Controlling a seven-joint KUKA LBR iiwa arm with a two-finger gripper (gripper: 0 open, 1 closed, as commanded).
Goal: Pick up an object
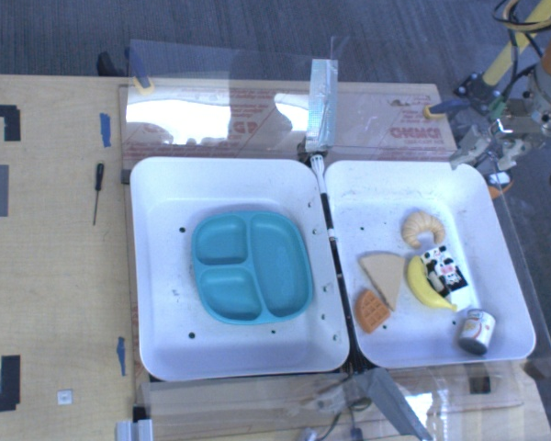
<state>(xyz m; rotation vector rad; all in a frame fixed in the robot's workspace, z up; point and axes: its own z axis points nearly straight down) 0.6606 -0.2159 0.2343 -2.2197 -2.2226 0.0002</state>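
The right bin [505,246] holds several toy foods. A croissant [422,227] lies toward the back. A tan bread slice [383,275] and an orange waffle [372,310] sit left of a yellow banana [425,286]. A black-and-white cow-patterned item [444,271] rests against the banana. A small grey can [476,331] lies on its side in the near right corner. My gripper [492,145] hangs at the far right corner of this bin, above its rim and apart from every object.
The left bin [156,246] carries a teal divided plate [253,266]. A clear plastic wall [321,99] rises behind both bins. Yellow cables [523,7] loop at the top right. A screwdriver [97,191] lies on the wooden bench at the left.
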